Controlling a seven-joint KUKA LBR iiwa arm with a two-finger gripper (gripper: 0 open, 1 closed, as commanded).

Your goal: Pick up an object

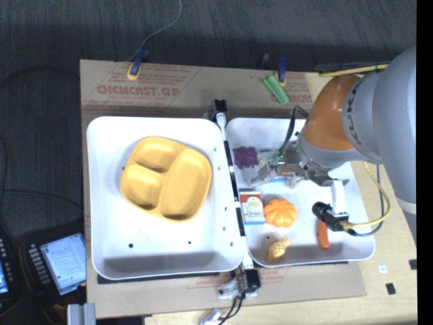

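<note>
The left bin (pixel 101 181) holds a yellow three-compartment tray (pixel 166 177) at its centre. In the right bin (pixel 362 249), a purple object (pixel 245 157) lies at the far left; nearer lie a small carton (pixel 252 207), an orange pumpkin (pixel 280 212) just right of it, a tan piece (pixel 277 250) near the front wall, and an orange carrot (pixel 323 236) to the right. The gripper (pixel 276 169) hangs low between the purple object and the pumpkin; whether it is spread or closed cannot be determined.

A robotics lab: clamped cardboard bench (pixel 149 90), white bins (pixel 101 181), loose cables (pixel 169 12).
</note>
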